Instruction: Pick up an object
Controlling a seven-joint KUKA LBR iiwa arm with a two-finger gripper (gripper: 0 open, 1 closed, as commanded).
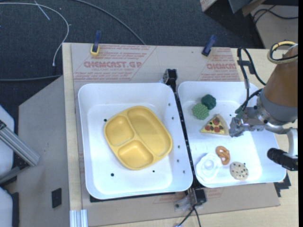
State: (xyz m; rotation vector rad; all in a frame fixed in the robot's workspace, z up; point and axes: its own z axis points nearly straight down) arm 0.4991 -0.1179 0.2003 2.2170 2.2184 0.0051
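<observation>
Gripper (235,128) low in the right bin (265,174), just beside the right edge of the pizza-slice toy (214,125); whether its jaws are wide or narrow cannot be told. Slice lies flat in the bin's middle, long axis roughly left–right, broad crust toward the gripper, tip toward the divider. Likely risks: a thin flat wedge may slip or be pushed aside; the green ball (200,110) and dark green piece (208,100) nearby could be nudged; pretzel (222,154) and cookie (239,170) lie apart
</observation>
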